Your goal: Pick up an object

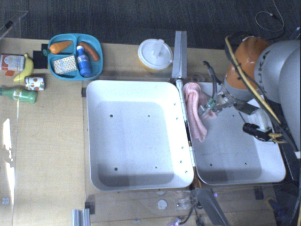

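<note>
Pale wooden bench (47, 164) stands on dark carpeted floor (117, 8).

One fixed camera looks down slantwise on my bench (47, 149) and both white bins (136, 140); my arm (282, 65) enters from the right.

On my feed the arm (277, 69) reaches in from the right of the frame. Its gripper (210, 108) sits low over the upper left part of the right bin (230, 159), just beside a pink cloth (195, 117) that lies lengthwise along that bin's left wall. The left bin (136, 140) sits alongside at centre frame. In the upper left I see a blue divided tray (100, 55) of toy food, with a banana (26, 68) near it, and a white lidded cup (155, 54) at top centre.
</note>
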Motion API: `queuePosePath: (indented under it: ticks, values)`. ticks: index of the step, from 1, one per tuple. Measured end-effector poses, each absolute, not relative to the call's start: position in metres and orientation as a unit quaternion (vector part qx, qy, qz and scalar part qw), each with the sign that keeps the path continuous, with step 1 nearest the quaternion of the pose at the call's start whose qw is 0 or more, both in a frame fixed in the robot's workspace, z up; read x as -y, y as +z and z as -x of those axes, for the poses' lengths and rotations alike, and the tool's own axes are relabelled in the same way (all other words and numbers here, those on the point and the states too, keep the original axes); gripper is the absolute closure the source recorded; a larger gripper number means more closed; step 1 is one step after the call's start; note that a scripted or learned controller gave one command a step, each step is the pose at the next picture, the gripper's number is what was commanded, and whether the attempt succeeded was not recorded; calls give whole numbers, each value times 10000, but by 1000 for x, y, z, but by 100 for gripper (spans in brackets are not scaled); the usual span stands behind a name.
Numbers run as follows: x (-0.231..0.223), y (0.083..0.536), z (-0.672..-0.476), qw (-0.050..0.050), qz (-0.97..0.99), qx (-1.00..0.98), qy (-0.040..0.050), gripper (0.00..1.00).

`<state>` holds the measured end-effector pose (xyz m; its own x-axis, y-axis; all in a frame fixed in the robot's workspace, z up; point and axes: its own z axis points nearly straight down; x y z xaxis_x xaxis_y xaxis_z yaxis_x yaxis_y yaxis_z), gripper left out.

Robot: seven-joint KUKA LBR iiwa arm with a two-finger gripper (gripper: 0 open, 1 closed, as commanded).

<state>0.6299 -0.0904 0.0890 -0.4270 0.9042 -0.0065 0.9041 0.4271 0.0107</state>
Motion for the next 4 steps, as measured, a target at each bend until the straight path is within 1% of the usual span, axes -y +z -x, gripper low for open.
queuePosePath:
  ticks: [4]
  values:
    - [90,89,-630,56,-5352,-8447,28,0]
